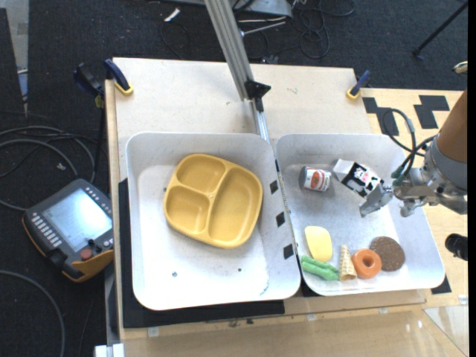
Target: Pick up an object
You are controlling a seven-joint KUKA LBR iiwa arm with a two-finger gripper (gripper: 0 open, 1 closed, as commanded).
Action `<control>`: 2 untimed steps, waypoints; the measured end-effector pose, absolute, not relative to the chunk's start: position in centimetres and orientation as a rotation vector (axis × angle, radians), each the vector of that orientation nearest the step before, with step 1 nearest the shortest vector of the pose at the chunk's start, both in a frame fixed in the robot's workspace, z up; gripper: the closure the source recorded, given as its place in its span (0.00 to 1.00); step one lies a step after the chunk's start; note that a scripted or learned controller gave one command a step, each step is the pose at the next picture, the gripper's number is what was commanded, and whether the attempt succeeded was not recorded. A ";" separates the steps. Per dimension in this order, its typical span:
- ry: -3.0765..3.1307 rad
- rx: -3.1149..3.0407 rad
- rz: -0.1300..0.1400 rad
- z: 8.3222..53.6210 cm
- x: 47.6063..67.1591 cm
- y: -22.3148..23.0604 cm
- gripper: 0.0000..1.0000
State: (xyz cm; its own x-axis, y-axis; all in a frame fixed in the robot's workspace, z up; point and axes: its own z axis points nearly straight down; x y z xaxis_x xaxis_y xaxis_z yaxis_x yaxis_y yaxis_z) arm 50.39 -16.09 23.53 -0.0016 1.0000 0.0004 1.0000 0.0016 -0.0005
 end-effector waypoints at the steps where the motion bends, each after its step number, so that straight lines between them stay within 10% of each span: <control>1: -2.222 -2.221 0.000 23.5 50.4 -16.1 0.00; 2: -2.219 -2.219 0.004 19.0 51.0 -15.9 0.00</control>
